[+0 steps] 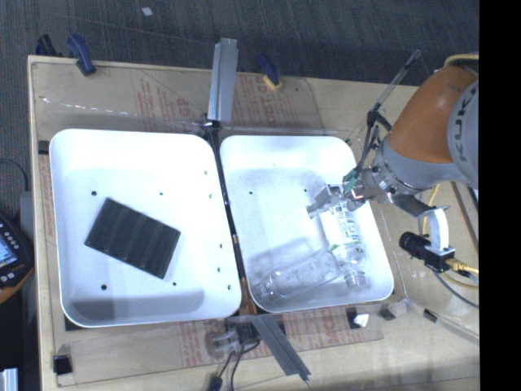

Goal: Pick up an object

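Two shallow white plastic bins sit side by side on the pale wooden bench (49, 88), their rounded corners catching the light. In the left bin (65, 161) lies a flat dark grey rectangular pad (133, 236), ribbed in fine parallel lines, turned at an angle near the middle. Over in the right bin (260, 157) there are clear plastic bottles: one see-through bottle (297, 277) lies on its side along the near wall, glinting and hard to outline, and a second clear bottle with a printed label (348, 239) runs lengthwise beside the right wall. The grey arm with its smooth orange band (427, 112) leans in from the right, and its metal two-finger gripper (334, 200) hangs low over that labelled bottle's upper end, close to the wall. How wide it stands, I cannot tell; the bottles' transparency blurs everything there.
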You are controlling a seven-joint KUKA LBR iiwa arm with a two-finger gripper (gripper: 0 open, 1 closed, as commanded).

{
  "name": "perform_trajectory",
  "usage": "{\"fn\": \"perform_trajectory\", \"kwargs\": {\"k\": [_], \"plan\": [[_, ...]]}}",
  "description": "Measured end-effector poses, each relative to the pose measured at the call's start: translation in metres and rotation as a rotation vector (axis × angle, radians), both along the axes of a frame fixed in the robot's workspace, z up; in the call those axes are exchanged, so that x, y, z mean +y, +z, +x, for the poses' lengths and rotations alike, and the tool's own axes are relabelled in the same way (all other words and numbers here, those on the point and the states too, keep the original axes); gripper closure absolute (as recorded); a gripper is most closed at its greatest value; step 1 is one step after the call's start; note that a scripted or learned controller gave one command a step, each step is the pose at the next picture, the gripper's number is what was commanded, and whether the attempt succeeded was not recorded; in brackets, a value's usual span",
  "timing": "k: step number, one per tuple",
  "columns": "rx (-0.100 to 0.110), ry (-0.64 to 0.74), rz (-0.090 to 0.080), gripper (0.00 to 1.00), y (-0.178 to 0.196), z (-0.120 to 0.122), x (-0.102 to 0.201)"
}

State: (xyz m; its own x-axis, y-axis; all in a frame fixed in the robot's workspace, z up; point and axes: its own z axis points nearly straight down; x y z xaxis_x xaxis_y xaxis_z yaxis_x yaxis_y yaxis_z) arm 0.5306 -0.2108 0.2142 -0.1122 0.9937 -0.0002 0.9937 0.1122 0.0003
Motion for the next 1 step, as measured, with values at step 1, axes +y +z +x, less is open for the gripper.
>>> {"fn": "perform_trajectory", "kwargs": {"k": [1], "plan": [[0.002,0.028,0.001,0.0,-0.0033,-0.0057,0.0012]]}}
